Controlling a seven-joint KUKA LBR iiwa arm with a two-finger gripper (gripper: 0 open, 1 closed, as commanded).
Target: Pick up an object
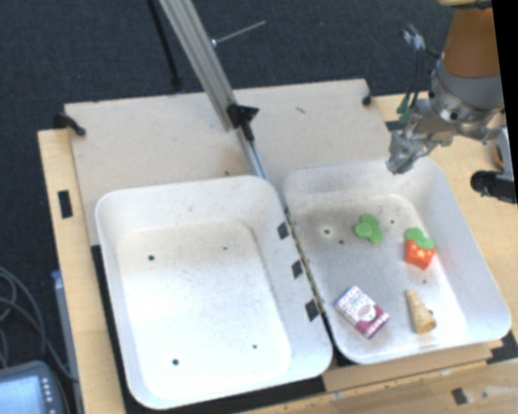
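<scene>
The gripper (402,156) is a grey blur over the right bin's (464,222) far rim, and how it's set can't be told; the arm's orange band (470,43) is cut off at the view's edge. Print on the pink carton (361,311) is too small to read. Arm slants in from the right, with the green piece (368,228), strawberry (420,249) and tan cone (419,311) all nearer the camera than the gripper, well apart from it.

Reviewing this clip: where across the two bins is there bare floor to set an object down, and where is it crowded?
The left bin has bare floor from wall to wall. In the right bin, the strip along the centre divider is bare down to the pink box. Crowded: the green piece, strawberry and cone beneath the gripper.
</scene>
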